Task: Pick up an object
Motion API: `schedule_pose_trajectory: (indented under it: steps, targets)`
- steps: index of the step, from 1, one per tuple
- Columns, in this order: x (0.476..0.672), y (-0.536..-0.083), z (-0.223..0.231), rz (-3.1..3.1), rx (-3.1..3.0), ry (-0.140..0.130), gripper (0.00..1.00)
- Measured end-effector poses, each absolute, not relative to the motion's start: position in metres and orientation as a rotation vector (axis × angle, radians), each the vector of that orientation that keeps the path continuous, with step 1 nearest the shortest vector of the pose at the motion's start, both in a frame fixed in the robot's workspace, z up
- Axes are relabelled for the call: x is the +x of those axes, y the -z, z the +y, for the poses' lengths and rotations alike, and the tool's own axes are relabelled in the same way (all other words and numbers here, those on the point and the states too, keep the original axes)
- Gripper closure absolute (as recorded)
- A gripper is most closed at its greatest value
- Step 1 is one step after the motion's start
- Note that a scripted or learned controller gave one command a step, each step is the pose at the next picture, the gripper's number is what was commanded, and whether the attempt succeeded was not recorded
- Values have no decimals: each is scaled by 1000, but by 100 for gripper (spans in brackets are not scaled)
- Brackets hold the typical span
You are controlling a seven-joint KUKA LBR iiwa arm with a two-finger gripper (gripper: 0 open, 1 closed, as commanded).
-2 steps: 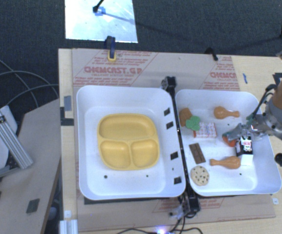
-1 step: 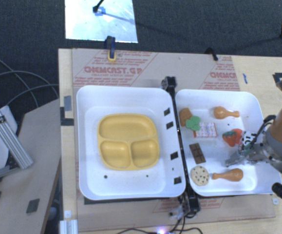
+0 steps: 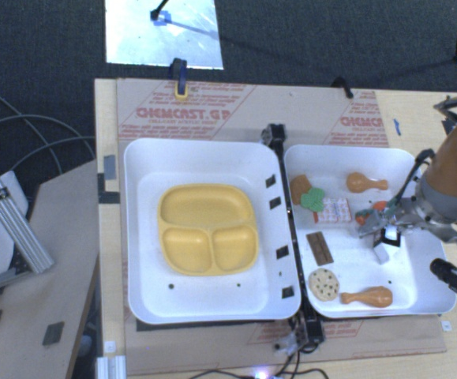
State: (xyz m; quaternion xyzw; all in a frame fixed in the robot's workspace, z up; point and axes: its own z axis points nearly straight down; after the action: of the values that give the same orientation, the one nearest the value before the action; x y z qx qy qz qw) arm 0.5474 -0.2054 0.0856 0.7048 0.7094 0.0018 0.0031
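Nothing is yet seen lifted: the two-finger gripper (image 3: 382, 238) is lowered into the right white bin (image 3: 429, 294), and whether anything is held cannot be told. Several small toy foods are left there: two tan drumsticks (image 3: 366, 183) (image 3: 366, 296), a round speckled cookie (image 3: 323, 283), a brown chocolate bar (image 3: 319, 248) and a green leafy piece (image 3: 313, 199). A yellow divided plastic tray (image 3: 207, 228) is seated in the left white bin (image 3: 145, 290).

Two smooth, glossy white plastic bins (image 3: 212, 310) rest on matt brown printed cardboard (image 3: 236, 109), the left bin holding a matt yellow plastic divided tray (image 3: 207, 229).
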Motion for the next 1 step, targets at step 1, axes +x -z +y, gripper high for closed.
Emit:
schedule_pose_trajectory:
  steps: [1]
  targets:
    - [547, -98, -207, 2219, 2211, -8, 100]
